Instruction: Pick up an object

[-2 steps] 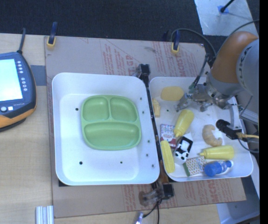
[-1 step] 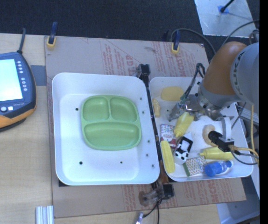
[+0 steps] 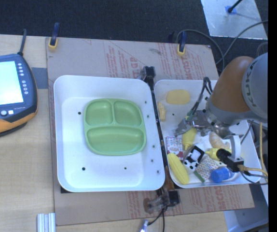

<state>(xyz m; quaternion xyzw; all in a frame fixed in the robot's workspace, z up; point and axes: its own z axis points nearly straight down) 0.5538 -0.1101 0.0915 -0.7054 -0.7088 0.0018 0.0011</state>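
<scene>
The gripper (image 3: 192, 122) is hanging low over the right bin (image 3: 177, 85), which is crowding toy food together: a corn cob (image 3: 178, 167), a pale yellow lump (image 3: 178, 97) and a blue piece (image 3: 219, 175); whether it is gripping anything I cannot tell. The corn cob is probably the easiest pick, looking light, hard and somewhat slippery, and is best pinched across its narrow middle. The left bin (image 3: 66, 129) is holding a smooth green divided plate (image 3: 114, 127).

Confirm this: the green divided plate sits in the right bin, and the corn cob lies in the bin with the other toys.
Not quite. The camera view shows the green plate in the left bin, by itself. The corn cob does lie in the right bin with the other toys, where the arm reaches in.
</scene>
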